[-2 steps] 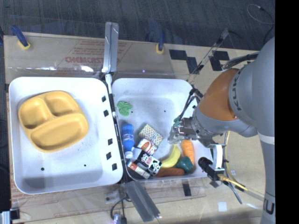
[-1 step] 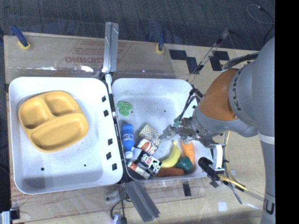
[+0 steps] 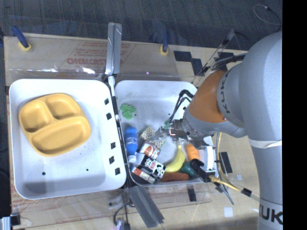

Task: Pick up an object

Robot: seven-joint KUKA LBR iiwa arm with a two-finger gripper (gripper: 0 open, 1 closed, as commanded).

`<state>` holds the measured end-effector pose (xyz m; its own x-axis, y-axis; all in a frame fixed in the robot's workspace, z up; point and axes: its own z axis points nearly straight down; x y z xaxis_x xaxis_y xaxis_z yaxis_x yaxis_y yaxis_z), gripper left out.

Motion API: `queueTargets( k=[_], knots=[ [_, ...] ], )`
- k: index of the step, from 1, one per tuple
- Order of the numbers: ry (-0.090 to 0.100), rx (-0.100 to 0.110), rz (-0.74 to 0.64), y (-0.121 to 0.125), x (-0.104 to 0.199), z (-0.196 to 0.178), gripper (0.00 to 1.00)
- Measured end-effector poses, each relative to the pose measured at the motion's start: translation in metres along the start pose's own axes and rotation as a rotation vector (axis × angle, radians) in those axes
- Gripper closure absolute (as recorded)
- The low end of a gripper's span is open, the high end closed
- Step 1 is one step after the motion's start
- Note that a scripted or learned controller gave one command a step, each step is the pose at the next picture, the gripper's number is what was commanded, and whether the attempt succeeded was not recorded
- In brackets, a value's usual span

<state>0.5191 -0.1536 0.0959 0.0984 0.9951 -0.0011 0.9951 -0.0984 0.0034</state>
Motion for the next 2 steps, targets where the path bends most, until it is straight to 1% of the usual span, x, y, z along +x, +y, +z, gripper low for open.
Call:
queueTargets(
  k=[1,2],
  knots=[
    [0.003,-0.005,0.093,0.055,0.057,-0.001,0.00],
    [0.006,-0.003,0.085,0.056,0.059,-0.011,1.00]
  ],
)
